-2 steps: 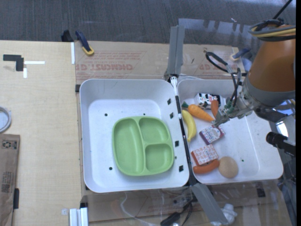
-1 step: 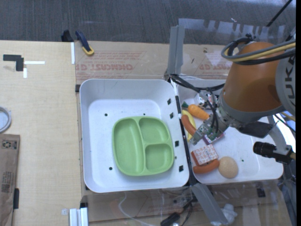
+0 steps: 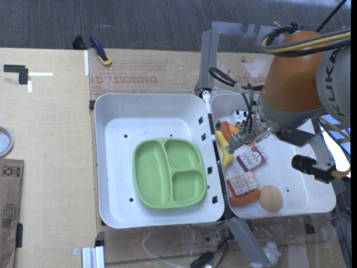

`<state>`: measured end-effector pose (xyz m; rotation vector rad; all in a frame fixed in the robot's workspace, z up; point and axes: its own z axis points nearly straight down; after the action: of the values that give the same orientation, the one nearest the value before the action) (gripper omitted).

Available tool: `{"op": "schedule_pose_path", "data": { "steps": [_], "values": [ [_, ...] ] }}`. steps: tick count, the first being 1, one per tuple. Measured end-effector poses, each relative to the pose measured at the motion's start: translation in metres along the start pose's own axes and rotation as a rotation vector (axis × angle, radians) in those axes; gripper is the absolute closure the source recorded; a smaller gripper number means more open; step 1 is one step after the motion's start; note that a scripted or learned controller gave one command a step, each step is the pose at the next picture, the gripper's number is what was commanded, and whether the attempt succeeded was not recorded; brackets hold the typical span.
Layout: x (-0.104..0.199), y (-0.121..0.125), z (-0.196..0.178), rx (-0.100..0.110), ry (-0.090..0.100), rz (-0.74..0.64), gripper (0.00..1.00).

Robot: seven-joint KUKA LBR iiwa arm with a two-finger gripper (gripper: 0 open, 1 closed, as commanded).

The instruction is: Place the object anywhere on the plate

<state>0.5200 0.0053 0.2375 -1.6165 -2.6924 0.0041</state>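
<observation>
Even, diffuse overhead light; the scene is bright without hard shadows. The two white bins (image 3: 111,149) sit near overexposure, their walls losing detail, with strong glare at the right bin's far-right edge. The green plate (image 3: 170,172) casts only a faint shadow on the left bin's floor. Focus is soft throughout: small items in the right bin blur together. The floor beyond the bench's top edge is dimmer, bluish.

Grey arm (image 3: 334,82) with orange band (image 3: 293,71) is entering from three o'clock, its wrist pointing down toward seven o'clock, the gripper (image 3: 241,135) hanging low with its finger state not discernible.
</observation>
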Motion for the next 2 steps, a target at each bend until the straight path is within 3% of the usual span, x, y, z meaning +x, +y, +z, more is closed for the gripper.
{"op": "schedule_pose_path", "data": {
  "steps": [1,2],
  "values": [
    [0.061,-0.011,0.048,0.001,0.001,-0.177,1.0],
    [0.019,0.05,-0.002,-0.001,0.0,-0.236,1.0]
  ]
}}
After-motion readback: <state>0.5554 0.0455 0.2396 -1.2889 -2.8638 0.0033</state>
